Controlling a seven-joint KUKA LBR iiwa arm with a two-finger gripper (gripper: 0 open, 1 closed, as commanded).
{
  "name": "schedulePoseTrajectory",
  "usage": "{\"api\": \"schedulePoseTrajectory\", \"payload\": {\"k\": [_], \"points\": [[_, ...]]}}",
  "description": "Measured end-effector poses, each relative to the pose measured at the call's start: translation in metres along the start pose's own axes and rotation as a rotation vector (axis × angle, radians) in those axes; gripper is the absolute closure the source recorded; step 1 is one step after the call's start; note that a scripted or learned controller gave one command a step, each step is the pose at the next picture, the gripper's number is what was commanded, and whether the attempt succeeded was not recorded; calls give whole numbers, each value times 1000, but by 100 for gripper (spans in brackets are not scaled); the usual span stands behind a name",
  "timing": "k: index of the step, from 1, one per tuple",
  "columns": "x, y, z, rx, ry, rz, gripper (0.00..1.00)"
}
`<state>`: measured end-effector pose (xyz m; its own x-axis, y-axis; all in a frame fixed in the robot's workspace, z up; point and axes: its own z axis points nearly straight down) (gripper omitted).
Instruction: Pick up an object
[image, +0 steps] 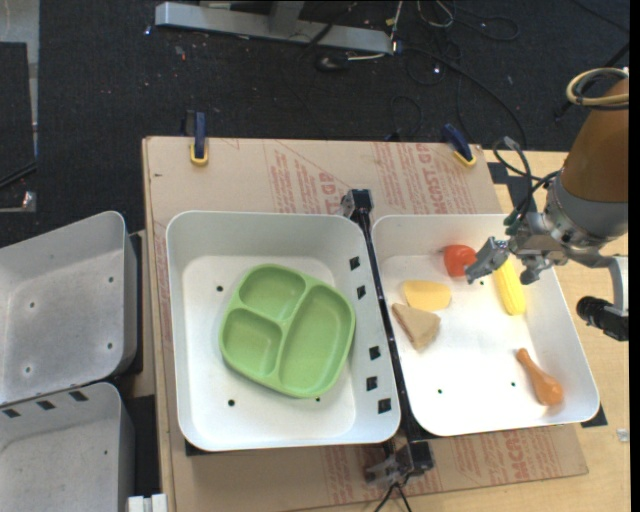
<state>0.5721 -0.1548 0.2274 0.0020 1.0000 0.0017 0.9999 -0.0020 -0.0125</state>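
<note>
At the right edge of the frame we see the arm (600, 170): a rounded orange band above a grey wrist. Black cables loop beside it. Its gripper (510, 260) is grey metal, angular, with dark fittings.

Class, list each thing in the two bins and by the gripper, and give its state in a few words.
Green divided plate: flat in left bin.
Red ball: right bin.
Yellow corn: lying below gripper.
Pale yellow piece: lying flat.
Tan wedge: touching it.
Orange drumstick: lying apart.
</note>
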Motion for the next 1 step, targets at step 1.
{"api": "schedulePoseTrajectory", "payload": {"k": [1], "points": [[0, 3, -7, -12, -2, -3, 0]]}}
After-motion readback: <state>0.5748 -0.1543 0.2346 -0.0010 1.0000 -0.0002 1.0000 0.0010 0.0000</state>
